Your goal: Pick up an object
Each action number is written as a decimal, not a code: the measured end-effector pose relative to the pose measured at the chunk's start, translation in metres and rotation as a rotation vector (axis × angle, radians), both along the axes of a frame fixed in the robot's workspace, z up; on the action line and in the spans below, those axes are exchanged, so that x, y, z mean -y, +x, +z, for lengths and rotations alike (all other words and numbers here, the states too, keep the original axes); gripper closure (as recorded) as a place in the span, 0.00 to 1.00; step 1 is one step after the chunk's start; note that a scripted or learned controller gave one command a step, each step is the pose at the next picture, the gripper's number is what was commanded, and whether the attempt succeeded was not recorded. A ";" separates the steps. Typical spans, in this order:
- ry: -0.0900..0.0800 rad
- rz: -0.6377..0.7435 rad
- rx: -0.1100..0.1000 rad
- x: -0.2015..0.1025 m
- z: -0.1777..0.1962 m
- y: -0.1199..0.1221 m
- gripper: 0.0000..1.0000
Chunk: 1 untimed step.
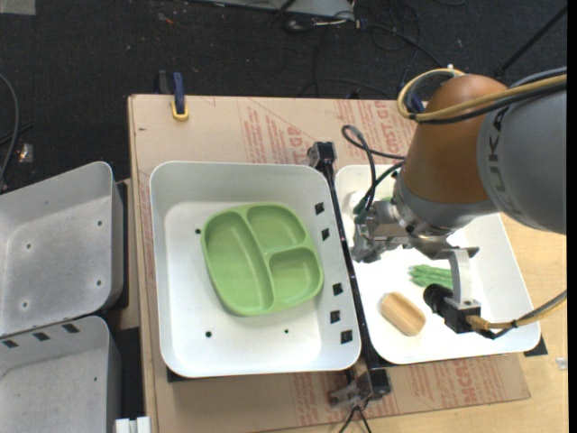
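Bread roll [402, 314] lay in right bin [505, 332] | jaws [368, 242] state: you couldn't tell | risk: they could snag green plate's [262, 259] bin wall.

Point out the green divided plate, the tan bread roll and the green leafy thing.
green divided plate [262, 260], camera view, on the ridge where its compartments meet
bread roll [402, 314], camera view, middle of its top
green leafy thing [431, 273], camera view, on its visible middle

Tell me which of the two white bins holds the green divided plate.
The left white bin: the green three-compartment plastic plate lies flat in its middle. The right white bin holds a tan bread-like roll instead.
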<state>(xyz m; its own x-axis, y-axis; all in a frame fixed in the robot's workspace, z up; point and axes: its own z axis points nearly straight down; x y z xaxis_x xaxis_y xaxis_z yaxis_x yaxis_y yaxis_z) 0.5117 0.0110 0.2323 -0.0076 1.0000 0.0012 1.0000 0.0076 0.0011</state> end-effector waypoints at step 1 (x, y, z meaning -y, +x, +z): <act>0.000 0.001 0.000 -0.052 0.008 -0.005 1.00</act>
